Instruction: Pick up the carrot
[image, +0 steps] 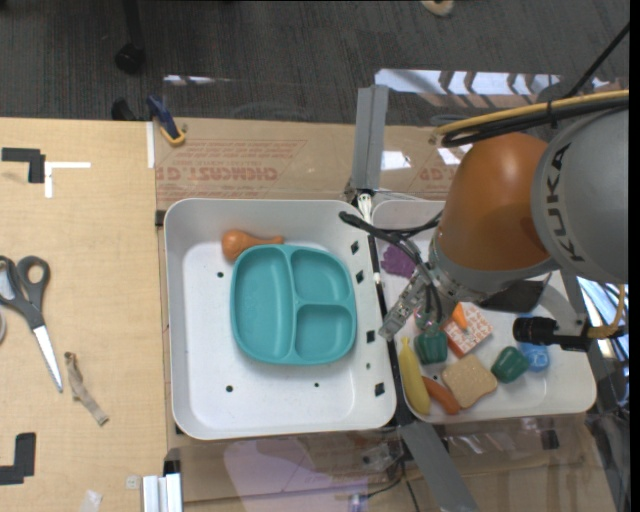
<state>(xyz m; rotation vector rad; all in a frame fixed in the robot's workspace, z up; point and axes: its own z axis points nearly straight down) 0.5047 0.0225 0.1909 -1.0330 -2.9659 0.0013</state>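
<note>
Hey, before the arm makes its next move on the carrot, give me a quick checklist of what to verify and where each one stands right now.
1. Carrot located: ok. The carrot lies in the right bin, near its front edge.
2. End effector over the correct bin: ok. The end effector hangs over the right bin, behind the carrot.
3. Carrot grasped: not ok. Nothing is seen between its tips.
4. Finger opening: cannot tell.
5. Clear approach: not ok. The banana and bread slice crowd the carrot on both sides, and the bread seems to overlap it.
6. Full carrot visible: cannot tell. Part appears hidden under the bread slice.
</note>
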